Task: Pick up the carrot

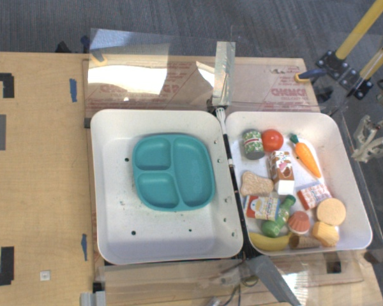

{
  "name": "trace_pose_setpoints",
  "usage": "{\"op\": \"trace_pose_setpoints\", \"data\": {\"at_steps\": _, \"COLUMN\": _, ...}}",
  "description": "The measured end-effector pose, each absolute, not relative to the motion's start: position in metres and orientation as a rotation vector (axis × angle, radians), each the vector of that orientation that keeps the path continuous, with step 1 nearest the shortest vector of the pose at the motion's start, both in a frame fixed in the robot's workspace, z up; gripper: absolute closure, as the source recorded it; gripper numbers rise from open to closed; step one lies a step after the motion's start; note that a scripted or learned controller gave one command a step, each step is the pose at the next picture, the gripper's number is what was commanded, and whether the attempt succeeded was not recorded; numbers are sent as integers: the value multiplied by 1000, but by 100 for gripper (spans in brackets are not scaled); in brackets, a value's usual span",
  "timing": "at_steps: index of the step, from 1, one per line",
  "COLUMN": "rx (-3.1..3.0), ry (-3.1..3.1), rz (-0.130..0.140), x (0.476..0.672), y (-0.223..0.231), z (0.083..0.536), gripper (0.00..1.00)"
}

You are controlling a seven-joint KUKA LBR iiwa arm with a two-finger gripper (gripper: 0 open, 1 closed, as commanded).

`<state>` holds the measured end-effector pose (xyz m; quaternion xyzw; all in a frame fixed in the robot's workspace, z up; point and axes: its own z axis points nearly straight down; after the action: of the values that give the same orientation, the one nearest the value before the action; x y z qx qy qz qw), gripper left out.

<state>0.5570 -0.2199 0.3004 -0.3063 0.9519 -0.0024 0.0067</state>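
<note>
Looking down on two white bins, with the carrot (307, 158) lying in the right bin (348, 146), the one on my arm's side.

Whether my gripper stood wide or narrow I could not tell. The carrot lay near that bin's far right wall, so by my judgement it was among the first things my reach from the right would meet. Its long axis ran at a slant, green top away from me, orange tip toward the near right. A small carton (281, 166) sat just beyond it, a tomato (272, 139) farther on.
</note>
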Motion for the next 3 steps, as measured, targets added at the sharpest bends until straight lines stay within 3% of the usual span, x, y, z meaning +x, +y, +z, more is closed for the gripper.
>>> {"op": "trace_pose_setpoints", "data": {"at_steps": 1, "rx": -1224, "ry": 2883, "rz": -7, "x": 594, "y": -222, "z": 329, "gripper": 100}}
{"op": "trace_pose_setpoints", "data": {"at_steps": 2, "rx": -1559, "ry": 2717, "rz": -5, "x": 660, "y": -222, "z": 314, "gripper": 100}}
{"op": "trace_pose_setpoints", "data": {"at_steps": 3, "rx": -1549, "ry": 2708, "rz": -15, "x": 662, "y": -221, "z": 329, "gripper": 100}}
